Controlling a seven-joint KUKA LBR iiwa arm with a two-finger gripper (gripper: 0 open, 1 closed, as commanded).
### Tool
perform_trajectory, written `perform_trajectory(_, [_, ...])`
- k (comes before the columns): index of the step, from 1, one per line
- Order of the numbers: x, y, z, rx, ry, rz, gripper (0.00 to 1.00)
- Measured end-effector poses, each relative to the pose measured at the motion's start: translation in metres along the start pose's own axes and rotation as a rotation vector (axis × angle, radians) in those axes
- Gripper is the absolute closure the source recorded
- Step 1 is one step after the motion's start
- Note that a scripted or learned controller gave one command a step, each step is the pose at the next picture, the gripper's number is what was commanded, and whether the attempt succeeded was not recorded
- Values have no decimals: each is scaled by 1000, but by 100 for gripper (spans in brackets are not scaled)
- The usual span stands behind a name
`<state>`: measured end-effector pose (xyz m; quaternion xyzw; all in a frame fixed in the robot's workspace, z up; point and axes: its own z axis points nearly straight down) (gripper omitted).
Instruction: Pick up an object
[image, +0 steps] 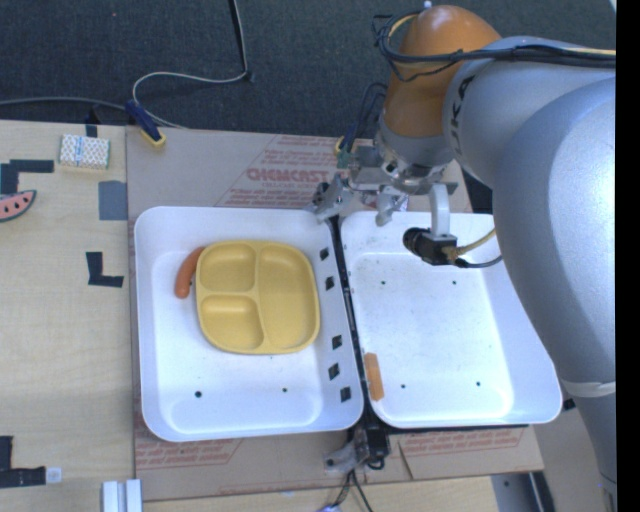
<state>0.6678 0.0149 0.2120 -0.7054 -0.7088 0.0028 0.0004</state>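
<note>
Evidently nothing is lifted yet: the gripper (385, 200) is hung over the right bin's (520, 400) far left corner, its state not discernible, while an orange piece (373, 376) is left at that bin's left edge.

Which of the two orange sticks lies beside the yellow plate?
The orange stick in the left bin, touching the yellow plate's left edge; the other stick lies in the right bin.

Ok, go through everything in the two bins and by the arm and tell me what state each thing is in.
Yellow divided plate: right way up, flat in the left bin, compartments bare.
Orange sausage-shaped piece: lying against the plate's left edge.
Small orange piece: lying at the right bin's left wall.
Gripper: above the far end of the divider between the bins, holding nothing visible.
</note>
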Motion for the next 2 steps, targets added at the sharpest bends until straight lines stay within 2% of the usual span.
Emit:
perform_trajectory(1, [1,0,-9,1,1,-2,100])
perform_trajectory(2, [1,0,-9,1,0,-1,0])
